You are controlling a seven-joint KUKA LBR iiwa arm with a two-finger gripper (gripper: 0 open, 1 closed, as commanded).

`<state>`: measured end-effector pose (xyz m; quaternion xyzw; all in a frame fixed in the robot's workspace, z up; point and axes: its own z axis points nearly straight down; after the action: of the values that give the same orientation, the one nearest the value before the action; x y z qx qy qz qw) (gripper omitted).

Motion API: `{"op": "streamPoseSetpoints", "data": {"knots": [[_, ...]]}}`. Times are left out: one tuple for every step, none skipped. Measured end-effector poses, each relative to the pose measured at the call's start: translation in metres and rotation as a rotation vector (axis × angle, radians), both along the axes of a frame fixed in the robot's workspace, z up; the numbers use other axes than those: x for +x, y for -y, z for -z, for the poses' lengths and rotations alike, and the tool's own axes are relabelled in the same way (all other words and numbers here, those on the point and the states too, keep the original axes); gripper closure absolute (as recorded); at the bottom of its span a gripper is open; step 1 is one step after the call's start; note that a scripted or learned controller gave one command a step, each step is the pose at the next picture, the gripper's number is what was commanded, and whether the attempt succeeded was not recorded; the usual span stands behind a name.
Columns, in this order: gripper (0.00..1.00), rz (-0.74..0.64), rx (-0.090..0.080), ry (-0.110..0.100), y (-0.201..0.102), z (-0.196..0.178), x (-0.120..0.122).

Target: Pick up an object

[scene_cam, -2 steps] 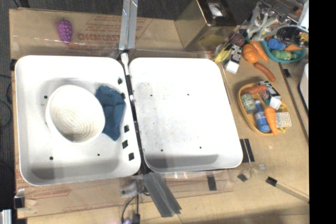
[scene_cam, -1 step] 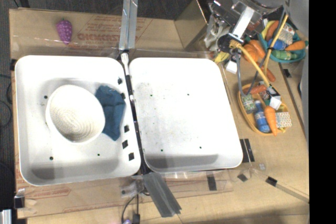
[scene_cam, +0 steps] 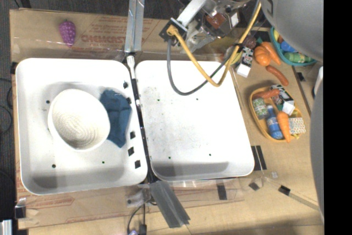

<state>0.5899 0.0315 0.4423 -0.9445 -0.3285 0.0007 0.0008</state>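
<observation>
A round white woven hat-like object (scene_cam: 80,118) lies in the left bin (scene_cam: 33,71). A dark blue cloth (scene_cam: 117,114) sits against its right side, partly tucked under it. The arm's wrist and gripper (scene_cam: 204,19) hang above the back edge of the right bin (scene_cam: 192,124), with yellow and grey cables looping down from them. The wrist body hides the gripper's tips.
A purple grape-like toy (scene_cam: 67,32) lies on the cardboard behind the left bin. To the right of the bins stands a yellow bowl (scene_cam: 275,113) with several small toys, and more toys (scene_cam: 267,55) lie behind it. A grey bar (scene_cam: 133,22) rises at the bins' back divider.
</observation>
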Motion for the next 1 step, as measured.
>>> {"op": "streamPoseSetpoints", "data": {"knots": [[1.00, 0.036, -0.002, -0.003, 0.0488, 0.0016, 0.0377]]}}
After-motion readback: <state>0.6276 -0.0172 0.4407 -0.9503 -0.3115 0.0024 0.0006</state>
